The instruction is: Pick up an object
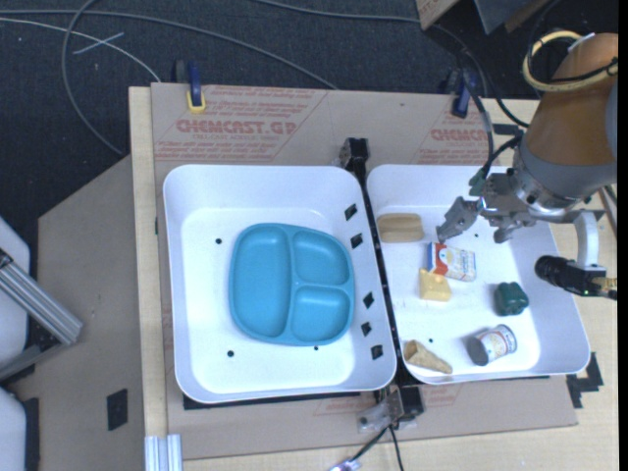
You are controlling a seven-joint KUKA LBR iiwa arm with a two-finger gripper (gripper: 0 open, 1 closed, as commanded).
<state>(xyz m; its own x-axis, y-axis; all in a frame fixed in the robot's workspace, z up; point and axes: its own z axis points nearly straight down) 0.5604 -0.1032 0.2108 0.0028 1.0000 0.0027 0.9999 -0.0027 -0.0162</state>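
- Nearest, along the right bin's point(549, 361) near edge, lie a tan wedge-shaped piece point(427, 357) and, to its right, a small can on its side point(492, 343); both sit well apart from the pincer.
- Further in, a dark green block point(510, 298) rests toward the right wall, while a yellow chunk point(435, 286) touches a red-and-white packet point(452, 262).
- Beyond them, the pincer point(484, 221) hovers with its fingers apart, gripping nothing, just above the packet; a tan block point(399, 228) lies to its left.
- Judging by this, the approach step is in hand: next comes a descent onto the packet, then closing.
- Leftward, the other bin holds a blue divided plate point(290, 283).
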